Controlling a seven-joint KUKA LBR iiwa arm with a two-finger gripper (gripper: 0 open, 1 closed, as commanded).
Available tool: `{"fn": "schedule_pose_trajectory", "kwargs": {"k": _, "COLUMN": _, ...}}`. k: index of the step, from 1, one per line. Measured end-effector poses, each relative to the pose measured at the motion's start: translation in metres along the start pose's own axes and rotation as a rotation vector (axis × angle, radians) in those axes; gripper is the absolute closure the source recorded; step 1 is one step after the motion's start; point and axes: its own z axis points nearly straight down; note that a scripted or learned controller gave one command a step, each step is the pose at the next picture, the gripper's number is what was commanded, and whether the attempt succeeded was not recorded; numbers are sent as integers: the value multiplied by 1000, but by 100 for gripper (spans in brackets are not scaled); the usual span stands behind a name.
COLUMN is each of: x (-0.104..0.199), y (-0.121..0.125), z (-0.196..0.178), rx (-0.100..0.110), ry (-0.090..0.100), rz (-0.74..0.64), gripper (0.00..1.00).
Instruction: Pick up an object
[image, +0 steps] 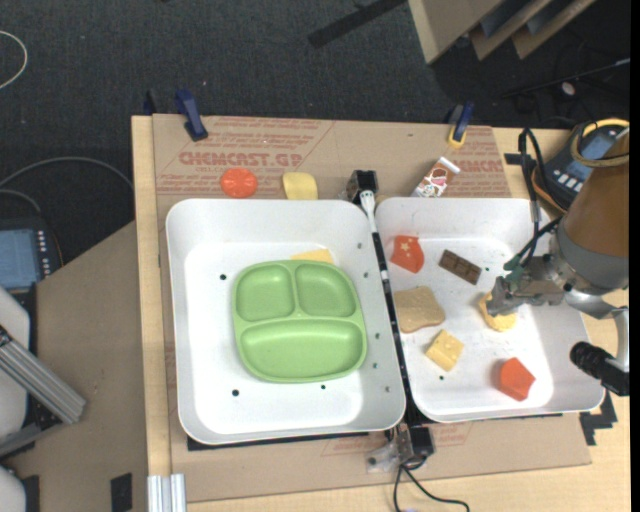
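In the right bin (530, 222) lie a red piece (406, 253), a brown chocolate bar (460, 266), a slice of toast (418, 308), a yellow cheese cube (445, 350) and an orange-red block (515, 378). A yellow chunk (497, 318) lies near the bin's right side. My gripper (510, 297) sits low right over that chunk and covers its upper part. The grey arm with its orange band (600, 215) comes in from the right edge.
The left bin (195, 300) holds a green divided plate (298, 320) with a pale yellow piece (313, 256) behind it. On the cardboard behind the bins lie an orange item (238, 182), a yellow item (299, 186), a black object (362, 183) and a small packet (436, 180).
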Motion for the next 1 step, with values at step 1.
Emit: {"fn": "schedule_pose_trajectory", "kwargs": {"k": 1, "x": -4, "y": -3, "z": 5, "rx": 10, "ry": 1, "rz": 8, "gripper": 0}}
